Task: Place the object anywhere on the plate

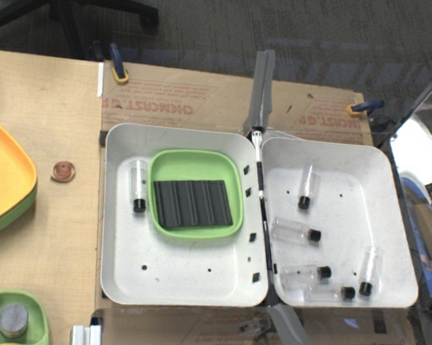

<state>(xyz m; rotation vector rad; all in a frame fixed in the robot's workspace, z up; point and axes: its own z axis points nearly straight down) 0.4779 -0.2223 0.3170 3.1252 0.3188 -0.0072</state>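
Camera view, vial (137, 186) upright beside plate (195, 195)

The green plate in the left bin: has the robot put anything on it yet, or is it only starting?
Only starting, it seems. The square green plastic plate carries just its dark ribbed insert. One clear black-capped vial lies beside it in the left white bin. Nothing is in hand. Placing a vial on the plate remains.

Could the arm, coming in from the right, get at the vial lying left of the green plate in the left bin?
Probably yes. The vial lies alone on the left bin's floor beside the green plate, with nothing over it. Plate rim and bin wall flank it closely, so a top-down approach looks best.
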